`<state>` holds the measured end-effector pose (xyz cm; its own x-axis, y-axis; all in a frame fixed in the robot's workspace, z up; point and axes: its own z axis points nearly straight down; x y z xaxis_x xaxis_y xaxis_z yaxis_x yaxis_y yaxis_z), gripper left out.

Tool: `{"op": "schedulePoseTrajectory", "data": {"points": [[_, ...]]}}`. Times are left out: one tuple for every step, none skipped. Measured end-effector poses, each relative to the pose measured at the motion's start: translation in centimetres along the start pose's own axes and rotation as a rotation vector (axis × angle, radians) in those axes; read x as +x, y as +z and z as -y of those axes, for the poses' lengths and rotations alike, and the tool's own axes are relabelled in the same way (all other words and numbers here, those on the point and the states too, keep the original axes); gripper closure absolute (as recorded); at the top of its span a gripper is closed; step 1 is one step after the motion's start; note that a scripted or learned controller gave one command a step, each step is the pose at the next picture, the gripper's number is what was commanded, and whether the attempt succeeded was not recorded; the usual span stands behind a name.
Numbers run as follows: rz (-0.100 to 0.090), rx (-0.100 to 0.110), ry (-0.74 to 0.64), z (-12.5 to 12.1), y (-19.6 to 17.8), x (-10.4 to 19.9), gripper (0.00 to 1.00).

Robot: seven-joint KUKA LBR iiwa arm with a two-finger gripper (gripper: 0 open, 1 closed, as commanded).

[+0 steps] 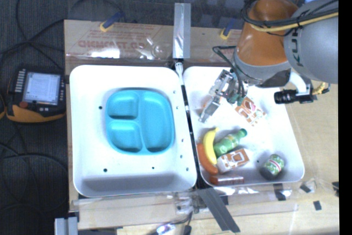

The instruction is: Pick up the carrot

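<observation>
Illumination is even and moderately bright, diffuse from overhead. The left white bin (82, 135) reads near overexposed along its rim, with soft shadow inside its near wall. Mild glare shows on the clear plastic sheet (132, 48) just beyond that bin. The dark carpet (33, 8) left of the bin is dim. Overall focus is soft and fine detail grainy.

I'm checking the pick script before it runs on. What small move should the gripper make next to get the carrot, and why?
Probably move the gripper toward the right bin's near edge. It hangs above bare floor, while the carrot lies nearer the camera, tucked against the bin's left wall beside the banana.
</observation>
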<state>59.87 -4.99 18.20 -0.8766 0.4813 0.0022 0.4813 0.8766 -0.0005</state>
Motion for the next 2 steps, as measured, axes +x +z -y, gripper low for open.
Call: {"op": "schedulePoseTrajectory", "data": {"points": [[0.000,0.002,0.012,7.1,0.0,4.2,0.00],[0.012,-0.002,-0.091,5.7,9.3,-2.2,0.00]]}}
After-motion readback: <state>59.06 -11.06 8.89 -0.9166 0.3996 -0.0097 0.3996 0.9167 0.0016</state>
